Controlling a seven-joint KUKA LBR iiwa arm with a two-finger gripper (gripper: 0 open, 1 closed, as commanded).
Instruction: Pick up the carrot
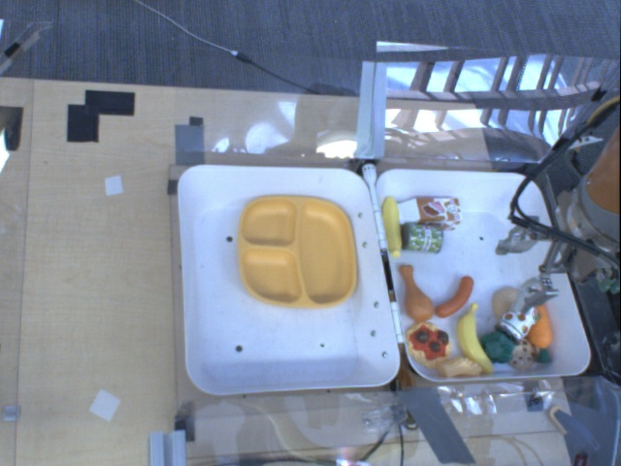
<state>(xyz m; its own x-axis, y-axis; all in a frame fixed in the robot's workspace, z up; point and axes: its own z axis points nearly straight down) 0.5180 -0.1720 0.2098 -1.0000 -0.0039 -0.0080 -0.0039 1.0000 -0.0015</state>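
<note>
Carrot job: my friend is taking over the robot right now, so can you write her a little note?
Gripper: down over the right bin's lower right corner, right by the carrot; can't tell if it has hold of anything.
Carrot: lying in that corner among toy foods, next to the broccoli.
Yellow plate: in the left bin.
Done: arm is at the carrot.
Left: grab it and lift it out.

The gripper (536,297) hangs over the right bin's (490,181) crowded corner. Right under its fingers sit the carrot (541,330), a green toy (501,347) and a banana (471,336), all packed close. Behind the fingers the white floor has room.
</note>
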